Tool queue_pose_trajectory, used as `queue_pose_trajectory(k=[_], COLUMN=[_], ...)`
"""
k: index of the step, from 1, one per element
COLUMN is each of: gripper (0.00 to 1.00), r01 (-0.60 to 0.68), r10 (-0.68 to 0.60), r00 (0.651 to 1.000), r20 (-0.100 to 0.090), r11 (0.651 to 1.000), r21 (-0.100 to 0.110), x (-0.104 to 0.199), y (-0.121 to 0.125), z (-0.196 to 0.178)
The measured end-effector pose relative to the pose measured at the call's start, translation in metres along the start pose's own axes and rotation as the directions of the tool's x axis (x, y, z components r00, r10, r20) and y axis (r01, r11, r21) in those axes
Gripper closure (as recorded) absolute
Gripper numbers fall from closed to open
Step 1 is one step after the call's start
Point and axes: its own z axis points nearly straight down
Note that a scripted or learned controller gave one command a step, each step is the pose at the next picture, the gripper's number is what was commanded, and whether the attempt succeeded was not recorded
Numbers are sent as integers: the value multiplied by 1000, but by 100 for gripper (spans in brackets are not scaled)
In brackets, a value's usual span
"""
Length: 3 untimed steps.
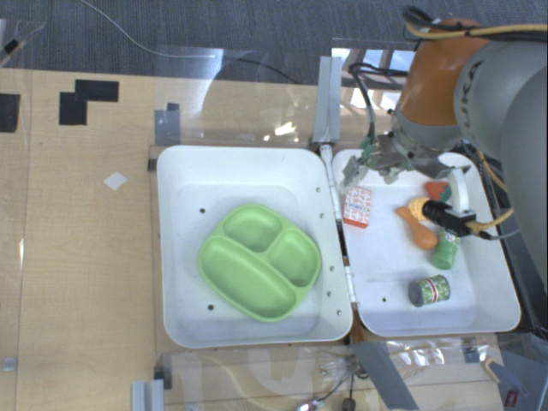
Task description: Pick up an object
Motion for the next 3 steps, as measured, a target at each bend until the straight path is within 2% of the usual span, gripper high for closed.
queue_pose_trajectory(k=[1, 2, 3], gripper=[0, 0, 0], r01=[-141, -54, 139], r10=[141, 54, -139], r00=[990, 999, 990], r20=[0, 2, -4], r11=[990, 998, 990], r21=[0, -14, -8], x=[-24, -54, -69], y=[-11, 2, 30], z=[0, 75, 79])
